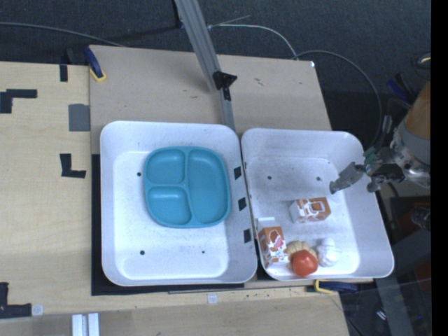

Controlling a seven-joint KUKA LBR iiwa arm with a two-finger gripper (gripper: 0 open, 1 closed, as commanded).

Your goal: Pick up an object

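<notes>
In the right bin (280,149), a small white-and-orange carton (310,210) lies near the middle. A second carton (271,243) rests against the bin's front left wall. Beside it sit a tan item (294,247), a red tomato (303,263) and a white lump (327,252), all crowded at the front edge. My gripper (353,185) hangs over the bin's right side, up and to the right of the middle carton and apart from it. It is open with nothing between its fingers.
The left bin (122,208) holds a blue divided plate (187,187). A grey metal pole (203,40) slants in from the top to the seam between the bins. Cables run behind the right bin.
</notes>
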